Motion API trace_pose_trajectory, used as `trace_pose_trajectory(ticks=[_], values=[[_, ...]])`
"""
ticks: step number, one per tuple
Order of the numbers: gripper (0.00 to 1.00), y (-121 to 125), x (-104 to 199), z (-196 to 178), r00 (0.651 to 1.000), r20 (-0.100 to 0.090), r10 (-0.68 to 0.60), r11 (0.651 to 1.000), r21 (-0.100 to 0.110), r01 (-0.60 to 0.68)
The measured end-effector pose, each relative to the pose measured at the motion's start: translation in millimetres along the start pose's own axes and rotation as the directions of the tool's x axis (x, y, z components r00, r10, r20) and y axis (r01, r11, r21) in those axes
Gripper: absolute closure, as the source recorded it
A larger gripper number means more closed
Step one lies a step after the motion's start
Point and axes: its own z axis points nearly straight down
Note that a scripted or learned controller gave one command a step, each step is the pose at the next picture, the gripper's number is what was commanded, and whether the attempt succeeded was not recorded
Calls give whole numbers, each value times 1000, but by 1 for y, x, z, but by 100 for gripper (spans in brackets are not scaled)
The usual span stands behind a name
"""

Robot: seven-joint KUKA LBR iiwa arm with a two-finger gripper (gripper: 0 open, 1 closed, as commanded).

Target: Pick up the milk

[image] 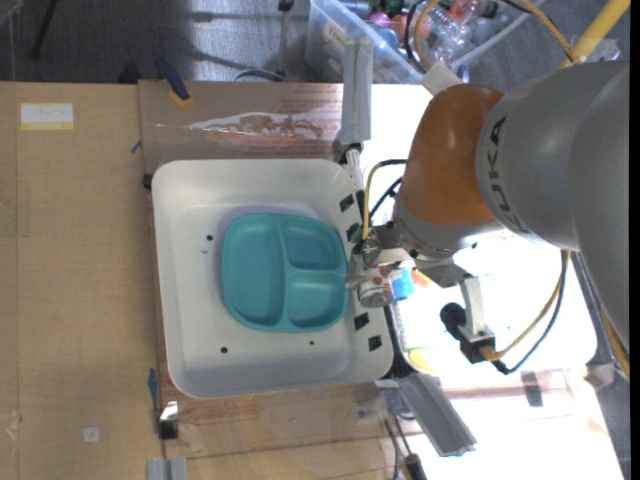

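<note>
My gripper (378, 280) reaches down into the right bin (520, 368), close to its left wall and beside the divide between the two bins. The grey arm with its orange band (450, 163) covers most of that bin. A small blue and white item (402, 286), possibly the milk, sits right at the gripper's tip with an orange bit beside it. Whether it is held is hidden by glare and the wrist.
The left bin (190, 268) holds a teal divided plate (282, 271). A yellow-green object (420, 354) lies in the right bin below the gripper. A black cable fitting (462, 326) hangs from the arm. A clear tub of clutter (420, 8) stands behind the bench.
</note>
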Motion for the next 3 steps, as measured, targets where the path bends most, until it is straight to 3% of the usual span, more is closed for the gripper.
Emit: trace_pose_trajectory(ticks=[1,2,3], values=[[100,-21,85,45,993,1,118,993,1,-118],[100,-22,123,88,926,7,-377,926,-30,377],[100,-50,-9,0,914,3,-405,914,-3,405]])
